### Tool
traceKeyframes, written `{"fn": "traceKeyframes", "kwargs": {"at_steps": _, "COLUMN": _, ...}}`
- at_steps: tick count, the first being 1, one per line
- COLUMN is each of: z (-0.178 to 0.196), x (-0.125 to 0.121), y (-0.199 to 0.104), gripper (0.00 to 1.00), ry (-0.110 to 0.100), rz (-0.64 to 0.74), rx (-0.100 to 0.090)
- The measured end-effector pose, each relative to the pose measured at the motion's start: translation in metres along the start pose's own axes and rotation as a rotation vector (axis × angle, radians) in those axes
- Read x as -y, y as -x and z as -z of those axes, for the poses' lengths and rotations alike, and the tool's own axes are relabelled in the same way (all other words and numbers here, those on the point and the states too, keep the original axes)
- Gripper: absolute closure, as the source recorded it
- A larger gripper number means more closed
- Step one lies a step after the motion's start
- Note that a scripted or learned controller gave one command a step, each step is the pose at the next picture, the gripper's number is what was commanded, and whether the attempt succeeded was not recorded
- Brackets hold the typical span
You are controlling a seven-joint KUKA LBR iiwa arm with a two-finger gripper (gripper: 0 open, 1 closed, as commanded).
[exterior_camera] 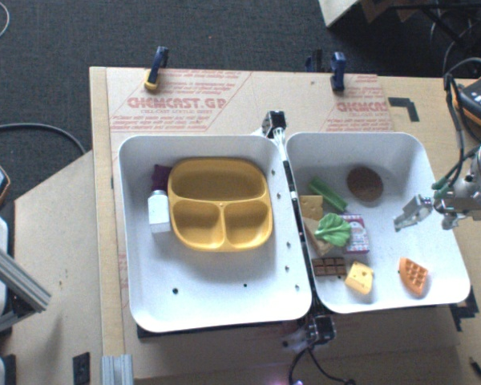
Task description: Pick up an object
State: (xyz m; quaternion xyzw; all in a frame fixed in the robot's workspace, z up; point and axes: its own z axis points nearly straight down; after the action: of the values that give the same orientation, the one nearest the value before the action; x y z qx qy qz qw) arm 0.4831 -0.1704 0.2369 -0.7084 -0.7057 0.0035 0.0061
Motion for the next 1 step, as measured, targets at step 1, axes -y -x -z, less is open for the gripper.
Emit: {"fn": "traceKeyframes", "kwargs": {"at_steps": 1, "z": 0.0065, "x": -0.0026, "y": -0.0003, "gripper": 0.00, "ry": 0.013, "rz": 0.004, "rx": 0.003}}
